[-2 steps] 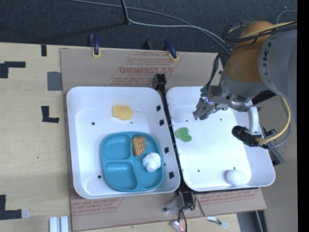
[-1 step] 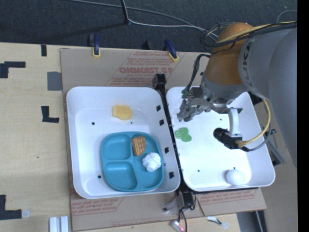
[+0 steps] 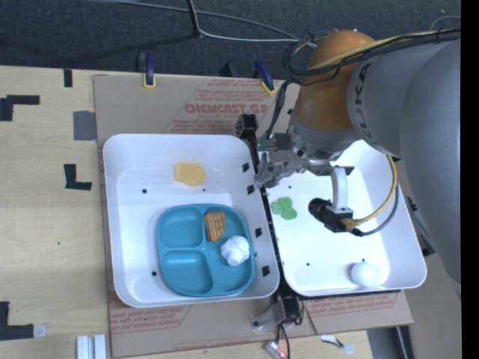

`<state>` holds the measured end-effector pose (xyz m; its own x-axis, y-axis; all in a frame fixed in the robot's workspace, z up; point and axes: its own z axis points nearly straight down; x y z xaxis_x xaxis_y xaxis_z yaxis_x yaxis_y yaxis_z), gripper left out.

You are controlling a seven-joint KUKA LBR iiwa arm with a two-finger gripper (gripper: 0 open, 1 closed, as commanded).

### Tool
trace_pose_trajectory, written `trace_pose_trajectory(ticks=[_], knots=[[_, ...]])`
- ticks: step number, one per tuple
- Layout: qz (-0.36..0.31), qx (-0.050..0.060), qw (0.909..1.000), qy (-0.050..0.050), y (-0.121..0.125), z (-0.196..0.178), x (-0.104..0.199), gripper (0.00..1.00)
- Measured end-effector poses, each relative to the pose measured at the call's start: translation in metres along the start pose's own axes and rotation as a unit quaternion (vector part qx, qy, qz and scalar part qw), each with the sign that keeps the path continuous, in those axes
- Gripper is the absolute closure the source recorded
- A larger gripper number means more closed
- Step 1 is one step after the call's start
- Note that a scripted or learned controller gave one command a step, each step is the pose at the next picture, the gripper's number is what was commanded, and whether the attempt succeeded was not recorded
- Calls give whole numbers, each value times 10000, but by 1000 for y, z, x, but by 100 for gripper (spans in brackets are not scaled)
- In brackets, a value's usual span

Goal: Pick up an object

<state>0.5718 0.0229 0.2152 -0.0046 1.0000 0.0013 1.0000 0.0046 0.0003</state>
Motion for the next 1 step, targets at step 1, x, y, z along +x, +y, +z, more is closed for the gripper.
trace_pose_trajectory(ticks=[1], knots=[[0, 2, 10000, -1, -15, -6, 46, 100]])
